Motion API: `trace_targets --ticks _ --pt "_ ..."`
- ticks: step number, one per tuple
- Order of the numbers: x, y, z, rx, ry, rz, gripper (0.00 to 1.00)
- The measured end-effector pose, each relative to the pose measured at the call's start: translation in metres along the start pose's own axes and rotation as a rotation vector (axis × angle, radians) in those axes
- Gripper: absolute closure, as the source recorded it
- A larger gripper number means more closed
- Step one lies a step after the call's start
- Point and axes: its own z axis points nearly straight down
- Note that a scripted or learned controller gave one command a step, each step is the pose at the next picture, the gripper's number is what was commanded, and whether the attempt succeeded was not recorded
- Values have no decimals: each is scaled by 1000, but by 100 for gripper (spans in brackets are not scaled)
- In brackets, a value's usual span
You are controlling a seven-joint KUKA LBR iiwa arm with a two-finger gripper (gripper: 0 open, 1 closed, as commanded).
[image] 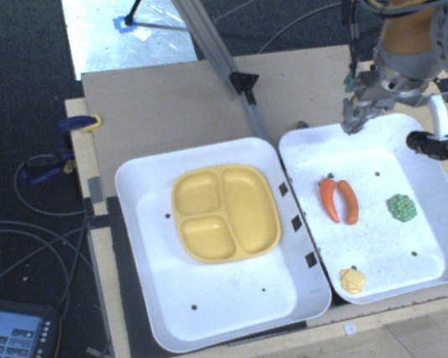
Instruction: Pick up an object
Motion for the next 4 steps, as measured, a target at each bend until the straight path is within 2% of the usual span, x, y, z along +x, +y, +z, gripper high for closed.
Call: trace_targets --ticks 1,4 --pt "0 2 -36 1 1 -1 100" --pt "172 -49 -18 9 4 -7 100"
